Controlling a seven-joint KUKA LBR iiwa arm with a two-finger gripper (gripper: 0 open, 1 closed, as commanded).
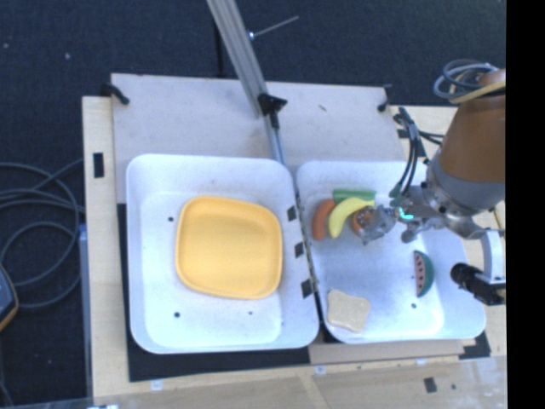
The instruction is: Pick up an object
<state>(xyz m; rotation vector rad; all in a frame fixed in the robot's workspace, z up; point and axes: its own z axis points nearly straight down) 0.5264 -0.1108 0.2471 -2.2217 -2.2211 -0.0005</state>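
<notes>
stage: reach, nothing lifted | grey two-finger gripper (372, 225) low at right white bin's (460, 313) ten o'clock | jaws: cannot tell | nearest target: curved yellow plastic banana (342, 217), at gripper's nine o'clock | left: grasp, lift

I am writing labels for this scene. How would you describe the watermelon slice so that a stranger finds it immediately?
Look in the right bin, not the one holding the yellow plate. The watermelon slice lies alone near its right side. It is the only red piece with a green rind and dark seeds.
</notes>
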